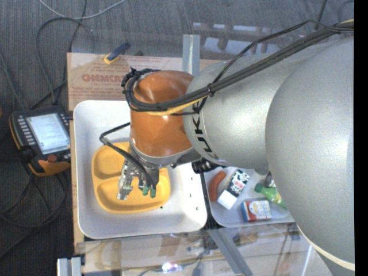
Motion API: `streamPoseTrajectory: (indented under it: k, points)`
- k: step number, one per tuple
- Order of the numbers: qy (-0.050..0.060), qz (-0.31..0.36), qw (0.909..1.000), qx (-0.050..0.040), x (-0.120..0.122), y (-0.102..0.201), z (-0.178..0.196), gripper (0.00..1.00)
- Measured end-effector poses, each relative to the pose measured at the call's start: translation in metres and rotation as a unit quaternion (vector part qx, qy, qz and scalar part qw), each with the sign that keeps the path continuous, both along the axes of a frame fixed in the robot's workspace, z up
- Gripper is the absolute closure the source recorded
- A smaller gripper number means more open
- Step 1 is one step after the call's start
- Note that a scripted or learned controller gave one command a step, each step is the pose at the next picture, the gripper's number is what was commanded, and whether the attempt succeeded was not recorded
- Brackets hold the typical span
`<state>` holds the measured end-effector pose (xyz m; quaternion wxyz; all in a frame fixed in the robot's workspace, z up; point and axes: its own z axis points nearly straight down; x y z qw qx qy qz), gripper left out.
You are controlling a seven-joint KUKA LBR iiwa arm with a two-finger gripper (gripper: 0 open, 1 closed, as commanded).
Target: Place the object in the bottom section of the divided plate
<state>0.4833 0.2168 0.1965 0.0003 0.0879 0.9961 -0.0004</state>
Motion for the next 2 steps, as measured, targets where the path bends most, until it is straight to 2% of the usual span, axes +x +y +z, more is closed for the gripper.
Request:
streamPoseTrajectory:
  k: [1, 2]
  points:
    - [-0.011, 0.176, 0.9843, 0.002, 0.006, -0.037, -0.096, 1.0]
    - [0.0, 0.155, 0.9879, -0.0003, 0.006, -0.129, -0.013, 1.0]
